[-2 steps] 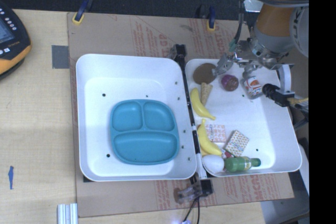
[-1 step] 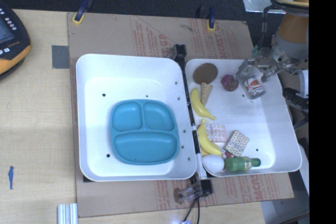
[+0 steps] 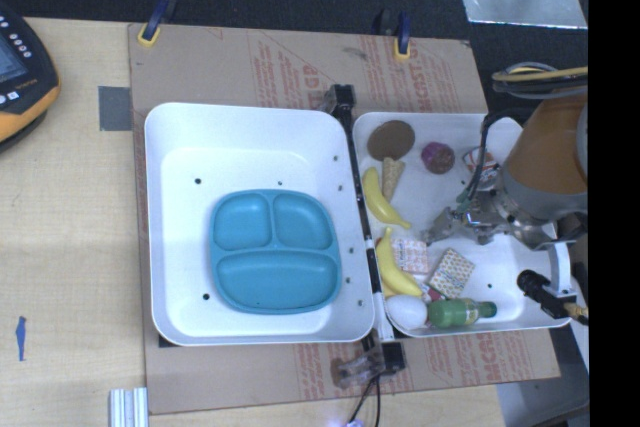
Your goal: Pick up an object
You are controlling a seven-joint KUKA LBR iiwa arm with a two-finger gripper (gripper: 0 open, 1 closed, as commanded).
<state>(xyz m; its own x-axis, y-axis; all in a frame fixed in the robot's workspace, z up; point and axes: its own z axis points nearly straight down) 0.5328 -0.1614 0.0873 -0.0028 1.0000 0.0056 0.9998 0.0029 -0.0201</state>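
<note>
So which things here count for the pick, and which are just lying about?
For the job:
gripper, low in the right bin
two bananas
green bottle
brown disc
purple ball
checkered packets
white egg

Lying about:
blue plate in the left bin
cardboard
yellow handset
clamps

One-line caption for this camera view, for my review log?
KUKA arm's hand low in the cluttered right bin near bananas and a green bottle; blue divided plate sits in the left bin.
</note>
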